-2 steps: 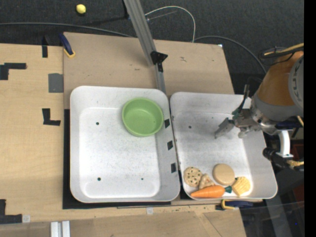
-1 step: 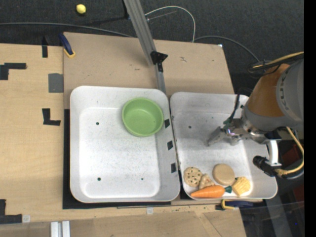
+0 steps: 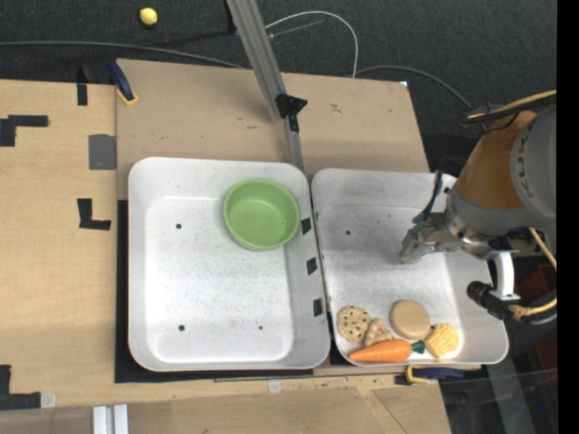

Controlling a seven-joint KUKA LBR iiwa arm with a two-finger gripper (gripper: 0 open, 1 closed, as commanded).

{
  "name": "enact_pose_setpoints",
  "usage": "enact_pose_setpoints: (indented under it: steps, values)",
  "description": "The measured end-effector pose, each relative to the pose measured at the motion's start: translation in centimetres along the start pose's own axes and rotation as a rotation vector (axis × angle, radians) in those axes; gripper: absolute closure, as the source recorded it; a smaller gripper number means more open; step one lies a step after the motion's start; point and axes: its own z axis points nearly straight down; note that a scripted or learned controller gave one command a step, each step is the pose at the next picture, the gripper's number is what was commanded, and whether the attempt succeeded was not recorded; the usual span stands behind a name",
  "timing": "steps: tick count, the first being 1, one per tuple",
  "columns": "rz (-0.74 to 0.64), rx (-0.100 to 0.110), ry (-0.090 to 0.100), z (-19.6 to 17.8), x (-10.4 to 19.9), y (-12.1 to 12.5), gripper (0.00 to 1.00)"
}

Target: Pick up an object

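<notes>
both white bins (image 3: 163,242) look like matt plastic, speckled with dark scuffs. the green bowl (image 3: 261,213) is smooth plastic with a soft sheen. the bench top (image 3: 54,242) looks like pale matt wood. the slanted pole (image 3: 256,39) is dull grey metal.

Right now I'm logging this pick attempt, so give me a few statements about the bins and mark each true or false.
1. The green bowl sits in the left bin. True.
2. The toy carrot lies in the right bin, near its front edge. True.
3. The gripper hangs over the left bin. False: it is over the right bin.
4. The cookie lies inside the bowl. False: it lies in the right bin beside the carrot.
</notes>
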Motion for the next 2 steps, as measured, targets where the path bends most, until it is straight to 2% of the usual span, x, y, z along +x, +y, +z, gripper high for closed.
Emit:
enact_pose_setpoints:
  steps: [2]
  values:
    - [0.001, -0.007, -0.002, -10.0, 0.9, 1.5, 1.0]
